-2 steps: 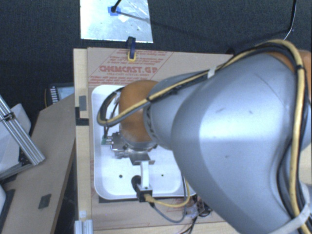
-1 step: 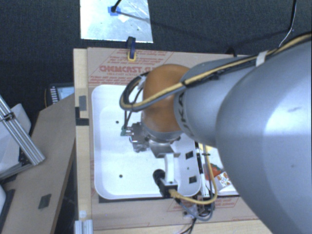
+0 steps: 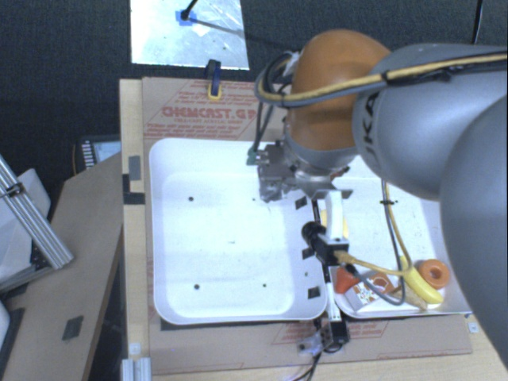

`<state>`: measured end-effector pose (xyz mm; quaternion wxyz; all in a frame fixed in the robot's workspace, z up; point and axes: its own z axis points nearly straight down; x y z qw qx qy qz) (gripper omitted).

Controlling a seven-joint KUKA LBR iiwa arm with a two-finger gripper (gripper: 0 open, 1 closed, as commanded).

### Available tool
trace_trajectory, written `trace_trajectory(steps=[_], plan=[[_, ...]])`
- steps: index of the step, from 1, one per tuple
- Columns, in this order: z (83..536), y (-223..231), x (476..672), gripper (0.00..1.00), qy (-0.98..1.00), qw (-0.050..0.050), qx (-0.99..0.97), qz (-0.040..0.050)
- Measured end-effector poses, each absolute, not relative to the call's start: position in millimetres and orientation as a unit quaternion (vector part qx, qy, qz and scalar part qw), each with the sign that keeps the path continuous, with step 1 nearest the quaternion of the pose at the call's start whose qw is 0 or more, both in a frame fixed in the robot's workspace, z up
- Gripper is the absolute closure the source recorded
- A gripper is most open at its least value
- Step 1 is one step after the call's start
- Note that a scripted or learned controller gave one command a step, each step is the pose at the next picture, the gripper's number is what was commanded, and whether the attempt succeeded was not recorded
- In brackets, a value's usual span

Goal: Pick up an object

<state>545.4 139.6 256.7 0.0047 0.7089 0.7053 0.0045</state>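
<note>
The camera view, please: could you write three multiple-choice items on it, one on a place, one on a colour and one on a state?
1. The toys lie in:
A. the left bin's middle
B. the right bin's near corner
C. the board behind the bins

2. The band above the wrist is:
A. orange
B. green
C. blue

3. The gripper is:
A. above the left bin's right edge
B. off the bench
C. among the toys

B: toys crowd the right bin near corner.
A: band is orange.
A: gripper is over the left bin edge.

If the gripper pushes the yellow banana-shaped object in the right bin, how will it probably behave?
The banana looks curved and smooth, so it would probably pivot or slide rather than roll. It lies against the orange ring, which would likely move too.
</note>
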Motion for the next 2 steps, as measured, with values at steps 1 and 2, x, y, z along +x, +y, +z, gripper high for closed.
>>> trace_trajectory(steps=[1,2], plan=[[251,144,542.0,0.00,0.707,0.000,0.707,0.0008],[158,187,644.1,0.00,0.710,0.003,0.704,0.0041]])
